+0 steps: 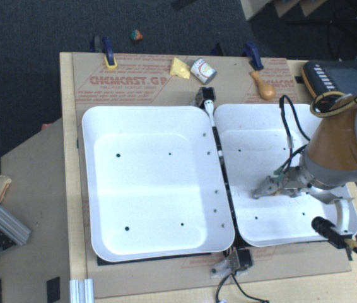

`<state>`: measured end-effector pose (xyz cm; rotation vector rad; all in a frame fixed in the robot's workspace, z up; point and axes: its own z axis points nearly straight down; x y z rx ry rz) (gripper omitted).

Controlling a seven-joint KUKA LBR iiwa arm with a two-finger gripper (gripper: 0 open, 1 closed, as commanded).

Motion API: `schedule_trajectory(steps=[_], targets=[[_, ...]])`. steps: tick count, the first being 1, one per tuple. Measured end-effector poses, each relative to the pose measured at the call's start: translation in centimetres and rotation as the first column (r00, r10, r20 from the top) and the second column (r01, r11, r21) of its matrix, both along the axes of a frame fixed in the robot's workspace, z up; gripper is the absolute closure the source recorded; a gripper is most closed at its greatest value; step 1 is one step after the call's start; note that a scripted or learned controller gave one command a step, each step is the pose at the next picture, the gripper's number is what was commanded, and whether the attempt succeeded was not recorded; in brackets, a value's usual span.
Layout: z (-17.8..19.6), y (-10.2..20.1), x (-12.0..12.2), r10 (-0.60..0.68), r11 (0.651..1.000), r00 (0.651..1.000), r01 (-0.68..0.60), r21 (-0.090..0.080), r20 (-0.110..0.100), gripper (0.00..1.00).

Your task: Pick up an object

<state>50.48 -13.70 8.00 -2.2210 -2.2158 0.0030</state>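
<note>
Near the right bin's (254, 115) middle, the gripper (262, 190) hangs low; whether its pincer is apart is unclear. With no object beneath, closing would grab nothing.

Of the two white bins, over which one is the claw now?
The right bin: the claw hangs above its floor. The left bin lies beyond the divider, away from the arm.

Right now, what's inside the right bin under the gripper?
The right bin shows bare white floor with small dark dots around the gripper. The arm covers its far right side, so anything there is hidden.
</note>
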Motion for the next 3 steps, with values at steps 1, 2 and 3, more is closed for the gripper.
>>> schedule_trajectory(steps=[1,2,3], targets=[[0.5,-0.5,2.5,0.003,1.000,1.000,-0.003,-0.004,0.008,0.00],[1.5,-0.4,2.4,0.002,1.000,1.000,-0.002,-0.004,0.009,1.00],[11.3,6.1,9.4,0.011,1.000,1.000,-0.011,-0.003,0.018,1.00]])
